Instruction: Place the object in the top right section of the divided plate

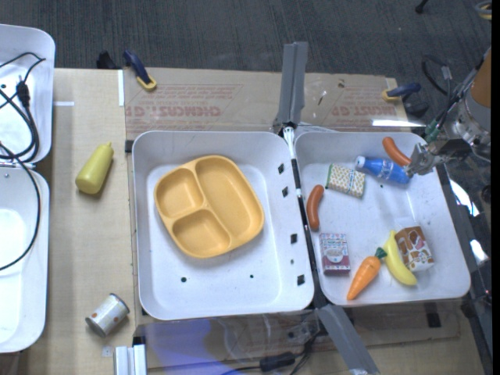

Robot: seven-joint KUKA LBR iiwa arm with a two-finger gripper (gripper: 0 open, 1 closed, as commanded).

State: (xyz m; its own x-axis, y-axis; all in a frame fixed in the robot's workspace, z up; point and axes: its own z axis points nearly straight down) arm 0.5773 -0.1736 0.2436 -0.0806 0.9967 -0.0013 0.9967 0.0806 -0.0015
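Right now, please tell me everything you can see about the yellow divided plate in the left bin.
The divided plate is mustard yellow and looks like matte plastic. It is a rounded rectangle, turned at a slant, with raised ridges that split it into three sections: one long section along its right side and two smaller ones on its left. All three are bare. It lies flat on the floor of the left bin, touching nothing else.

Plastic on cardboard
Glossy yellow plastic divided plate [208, 206]; smooth white bins [148, 233]; matt brown cardboard bench cover [211, 104].
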